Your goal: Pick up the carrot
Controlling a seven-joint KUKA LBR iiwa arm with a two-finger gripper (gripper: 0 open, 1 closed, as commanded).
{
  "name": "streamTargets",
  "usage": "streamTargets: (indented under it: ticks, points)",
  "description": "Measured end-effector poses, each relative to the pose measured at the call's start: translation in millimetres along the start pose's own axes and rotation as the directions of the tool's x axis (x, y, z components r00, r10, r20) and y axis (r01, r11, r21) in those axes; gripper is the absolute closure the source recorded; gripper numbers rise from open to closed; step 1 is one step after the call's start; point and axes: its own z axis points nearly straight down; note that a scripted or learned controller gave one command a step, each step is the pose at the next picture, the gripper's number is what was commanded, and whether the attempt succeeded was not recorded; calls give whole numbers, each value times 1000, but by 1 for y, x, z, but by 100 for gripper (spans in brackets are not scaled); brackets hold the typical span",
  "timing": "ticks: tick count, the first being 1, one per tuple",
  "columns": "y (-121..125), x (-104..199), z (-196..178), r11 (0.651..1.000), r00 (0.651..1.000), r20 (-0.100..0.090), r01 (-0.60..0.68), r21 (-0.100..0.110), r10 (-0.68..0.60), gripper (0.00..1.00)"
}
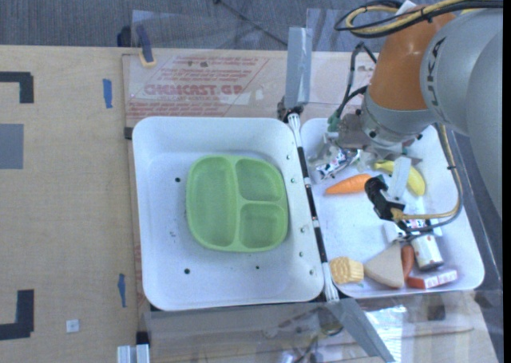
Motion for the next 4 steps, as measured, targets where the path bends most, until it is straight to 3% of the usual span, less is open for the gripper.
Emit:
streamTargets:
  ticks: [1, 2, 3, 4]
  points:
    - [-44, -46, 0, 895, 895, -2, 446, 0, -446, 0]
    - [-10, -88, 90, 968, 968, 0, 250, -2, -250, 0]
    - [-9, -88, 80, 968, 968, 1, 251, -4, -251, 100]
    - [-19, -98, -1, 962, 962, 1, 273, -2, -273, 100]
